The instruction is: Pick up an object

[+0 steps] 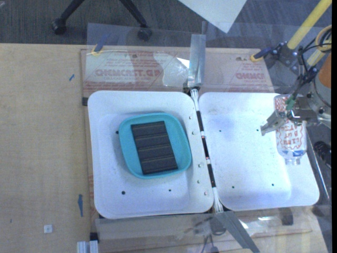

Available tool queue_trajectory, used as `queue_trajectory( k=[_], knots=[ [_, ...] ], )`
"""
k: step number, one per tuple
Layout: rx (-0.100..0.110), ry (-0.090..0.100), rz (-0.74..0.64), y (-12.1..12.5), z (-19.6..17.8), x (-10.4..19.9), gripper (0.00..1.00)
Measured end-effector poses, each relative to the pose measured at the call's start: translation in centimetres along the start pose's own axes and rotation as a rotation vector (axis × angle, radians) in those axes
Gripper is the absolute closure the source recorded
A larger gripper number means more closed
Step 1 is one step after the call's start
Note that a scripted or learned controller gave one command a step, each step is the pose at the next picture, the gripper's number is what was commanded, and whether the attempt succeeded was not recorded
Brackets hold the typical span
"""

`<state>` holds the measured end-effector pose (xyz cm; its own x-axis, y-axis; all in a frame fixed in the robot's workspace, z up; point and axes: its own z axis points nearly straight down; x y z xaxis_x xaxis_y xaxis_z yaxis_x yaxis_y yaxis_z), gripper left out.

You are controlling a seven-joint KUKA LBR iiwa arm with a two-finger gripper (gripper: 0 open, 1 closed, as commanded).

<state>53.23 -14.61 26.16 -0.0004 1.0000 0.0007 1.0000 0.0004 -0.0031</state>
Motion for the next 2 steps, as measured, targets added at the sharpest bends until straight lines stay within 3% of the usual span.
queue_trajectory(
  k=[1, 2],
  knots=[
    [-0.001, 0.000, 0.001, 0.9, 8.0, -3.9, 0.00],
    [-0.009, 0.004, -0.101, -1.2, 16.6, -6.3, 0.00]
  ],
)
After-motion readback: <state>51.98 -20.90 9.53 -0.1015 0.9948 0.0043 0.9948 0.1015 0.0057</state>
